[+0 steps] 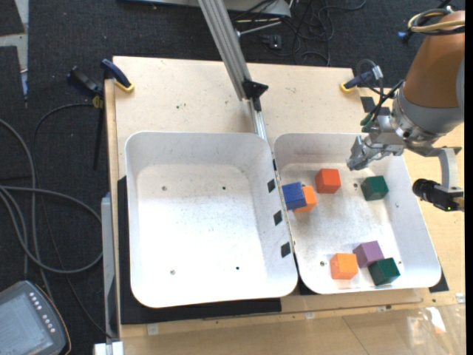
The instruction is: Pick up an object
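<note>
No legible text, label, brand, number or sign appears on any surface; the small dark-screened grey device (26, 324) at lower left is too blurred to read.

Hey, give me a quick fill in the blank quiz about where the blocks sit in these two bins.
1. All the blocks lie in the ___ bin.
2. The blue block touches an ___ block.
3. The purple block sits between an orange block and a ___ block.

Missing words: right; orange; green
</note>
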Robot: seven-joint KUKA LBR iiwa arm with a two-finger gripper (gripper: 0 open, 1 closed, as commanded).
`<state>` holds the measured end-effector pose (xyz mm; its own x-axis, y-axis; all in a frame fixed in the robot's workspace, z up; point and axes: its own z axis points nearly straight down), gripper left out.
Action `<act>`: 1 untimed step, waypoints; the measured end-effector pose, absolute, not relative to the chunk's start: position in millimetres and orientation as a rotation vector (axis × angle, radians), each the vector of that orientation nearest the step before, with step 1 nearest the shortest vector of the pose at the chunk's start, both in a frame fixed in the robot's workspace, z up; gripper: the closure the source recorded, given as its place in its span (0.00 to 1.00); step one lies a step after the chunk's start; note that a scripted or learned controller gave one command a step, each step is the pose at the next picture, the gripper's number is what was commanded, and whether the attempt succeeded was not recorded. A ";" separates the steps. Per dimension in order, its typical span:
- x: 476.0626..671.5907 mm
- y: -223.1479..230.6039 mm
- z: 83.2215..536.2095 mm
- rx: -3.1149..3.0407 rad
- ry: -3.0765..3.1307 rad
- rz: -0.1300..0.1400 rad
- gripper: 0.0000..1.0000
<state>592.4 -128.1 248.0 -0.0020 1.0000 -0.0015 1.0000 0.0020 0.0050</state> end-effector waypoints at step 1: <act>607.5 -73.1 253.0 2.211 2.230 0.004 1.00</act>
<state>607.5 -73.1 253.0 -0.0084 1.0000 0.0012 1.0000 0.0084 0.0028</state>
